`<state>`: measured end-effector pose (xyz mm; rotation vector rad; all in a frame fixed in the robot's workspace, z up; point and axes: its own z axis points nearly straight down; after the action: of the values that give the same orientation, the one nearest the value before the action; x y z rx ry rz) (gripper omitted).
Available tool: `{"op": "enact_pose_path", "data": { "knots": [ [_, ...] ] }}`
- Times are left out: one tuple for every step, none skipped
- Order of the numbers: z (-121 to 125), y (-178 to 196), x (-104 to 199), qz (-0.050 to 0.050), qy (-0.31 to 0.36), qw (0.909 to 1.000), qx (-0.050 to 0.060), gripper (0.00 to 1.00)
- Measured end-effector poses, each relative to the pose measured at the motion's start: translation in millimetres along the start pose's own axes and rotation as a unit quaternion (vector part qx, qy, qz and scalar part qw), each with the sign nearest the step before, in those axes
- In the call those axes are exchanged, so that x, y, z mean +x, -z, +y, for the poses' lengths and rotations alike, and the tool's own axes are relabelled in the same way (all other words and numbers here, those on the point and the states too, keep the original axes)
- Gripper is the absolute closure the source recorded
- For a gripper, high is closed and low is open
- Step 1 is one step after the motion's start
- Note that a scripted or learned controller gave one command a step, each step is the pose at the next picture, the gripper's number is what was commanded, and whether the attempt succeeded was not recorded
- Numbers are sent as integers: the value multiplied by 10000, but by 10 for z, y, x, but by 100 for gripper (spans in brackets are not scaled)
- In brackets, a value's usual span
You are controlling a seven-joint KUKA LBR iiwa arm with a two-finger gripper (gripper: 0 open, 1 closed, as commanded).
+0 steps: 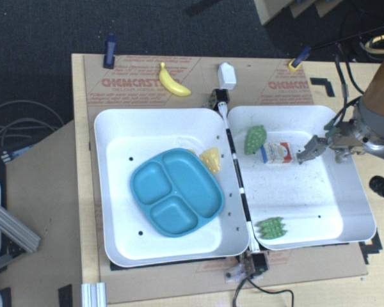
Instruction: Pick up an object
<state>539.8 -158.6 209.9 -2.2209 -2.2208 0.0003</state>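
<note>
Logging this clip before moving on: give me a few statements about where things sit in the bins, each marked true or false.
1. The blue divided plate lies in the left bin. True.
2. The banana lies in the right bin. False: it is on the bench behind the left bin.
3. The gripper is over the right bin, beside the small carton. True.
4. The right bin holds one green item. False: two, one at the back, one at the front.

Dark carpet floor (38,24) around wooden bench (89,171)
</note>
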Motion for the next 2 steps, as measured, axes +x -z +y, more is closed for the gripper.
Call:
{"op": "enact_pose_path", "data": {
  "knots": [
    [711, -1214, 210, -1, 7, 10000, -43, 0],
    [723, -1097, 186, -29, 3, 10000, -69, 100]
  ]
}}
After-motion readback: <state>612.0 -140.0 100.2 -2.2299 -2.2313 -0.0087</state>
